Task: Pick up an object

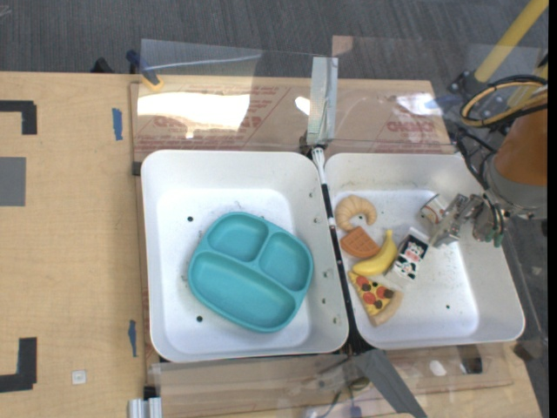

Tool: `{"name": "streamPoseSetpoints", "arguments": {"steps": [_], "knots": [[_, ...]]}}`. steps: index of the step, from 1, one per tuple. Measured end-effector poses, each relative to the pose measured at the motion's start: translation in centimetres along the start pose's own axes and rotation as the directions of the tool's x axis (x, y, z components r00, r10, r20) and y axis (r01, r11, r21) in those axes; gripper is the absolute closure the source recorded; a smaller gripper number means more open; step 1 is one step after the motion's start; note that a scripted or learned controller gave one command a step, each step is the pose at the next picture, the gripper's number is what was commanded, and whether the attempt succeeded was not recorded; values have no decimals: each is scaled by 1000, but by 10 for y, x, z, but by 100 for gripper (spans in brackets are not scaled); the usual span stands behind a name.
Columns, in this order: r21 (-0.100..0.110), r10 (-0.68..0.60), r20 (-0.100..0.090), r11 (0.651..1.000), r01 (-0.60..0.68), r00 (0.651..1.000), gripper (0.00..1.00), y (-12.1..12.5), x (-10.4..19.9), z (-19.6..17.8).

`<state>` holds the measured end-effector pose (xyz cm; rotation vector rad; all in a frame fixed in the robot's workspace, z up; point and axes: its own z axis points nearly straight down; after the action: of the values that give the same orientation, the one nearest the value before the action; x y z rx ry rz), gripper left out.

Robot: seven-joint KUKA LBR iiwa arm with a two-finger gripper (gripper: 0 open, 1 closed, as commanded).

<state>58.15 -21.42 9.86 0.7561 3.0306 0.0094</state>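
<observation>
Camera view: the left bin (165,190) holds a teal divided plate (251,271). The right bin (452,320) holds a croissant (356,209), banana (379,257), pizza slice (376,298) and small carton (410,258). The gripper (438,220) hovers beside the carton, jaws spread.

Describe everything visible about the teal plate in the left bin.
The teal plate is a rounded, divided dish that looks like smooth plastic, with three compartments: one long one along its near side and two smaller ones behind it. Raised ridges separate them. It lies flat, right side up, turned at an angle, near the middle of the left bin. Nothing rests in it, and only the bin floor touches it. The gripper is over the other bin, well away.
</observation>
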Motion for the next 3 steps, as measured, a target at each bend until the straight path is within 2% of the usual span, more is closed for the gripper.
{"name": "streamPoseSetpoints", "arguments": {"steps": [1, 2, 3], "knots": [[12, 219, -8, 976, -219, 976, 100, -5, -8, -69], [8, -117, -17, 993, 117, 993, 100, -28, 33, -114], [10, 24, -15, 1000, -24, 1000, 100, -54, 82, -163]]}}
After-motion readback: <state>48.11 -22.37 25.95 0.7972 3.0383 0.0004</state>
